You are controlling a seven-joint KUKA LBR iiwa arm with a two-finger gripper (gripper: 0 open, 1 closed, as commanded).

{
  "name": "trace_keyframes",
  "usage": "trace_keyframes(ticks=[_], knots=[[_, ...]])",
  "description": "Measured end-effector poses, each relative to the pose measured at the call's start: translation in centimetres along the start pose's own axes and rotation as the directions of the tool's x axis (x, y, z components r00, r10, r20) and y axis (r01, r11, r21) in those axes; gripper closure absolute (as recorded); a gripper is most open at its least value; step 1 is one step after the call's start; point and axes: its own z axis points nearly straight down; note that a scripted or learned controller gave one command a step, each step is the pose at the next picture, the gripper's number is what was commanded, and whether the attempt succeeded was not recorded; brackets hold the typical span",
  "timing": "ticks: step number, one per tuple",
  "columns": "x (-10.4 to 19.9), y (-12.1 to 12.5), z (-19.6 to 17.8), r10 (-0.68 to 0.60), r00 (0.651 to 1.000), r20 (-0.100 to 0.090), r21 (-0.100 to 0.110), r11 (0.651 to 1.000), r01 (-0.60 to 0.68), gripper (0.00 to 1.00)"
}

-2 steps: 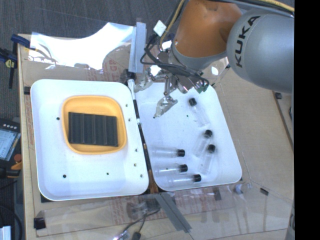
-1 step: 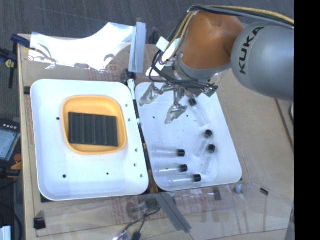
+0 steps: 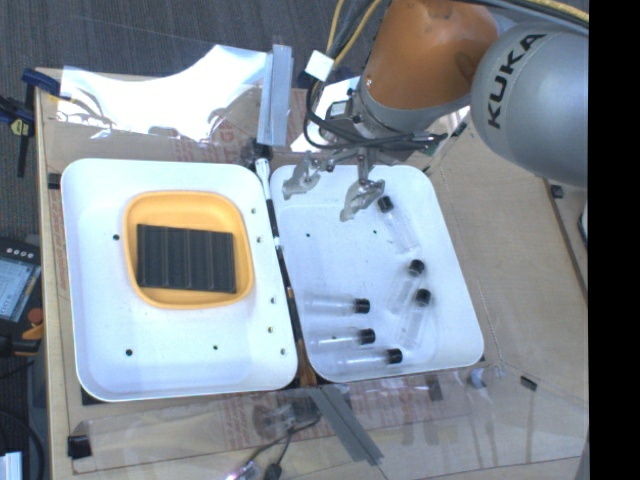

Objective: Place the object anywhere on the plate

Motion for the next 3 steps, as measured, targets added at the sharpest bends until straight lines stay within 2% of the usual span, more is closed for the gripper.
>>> trace_keyframes(ticks=[1, 2, 3], knots=[[0.1, 0.0, 0.0, 0.002, 1.000, -0.001, -0.001, 1.000, -0.002, 0.00], [1.9, -0.8, 1.4, -0.295, 0.955, 0.000, -0.003, 0.955, 0.295, 0.00], [2.0, -0.8, 1.4, -0.294, 0.956, 0.000, -0.004, 0.956, 0.294, 0.00]])
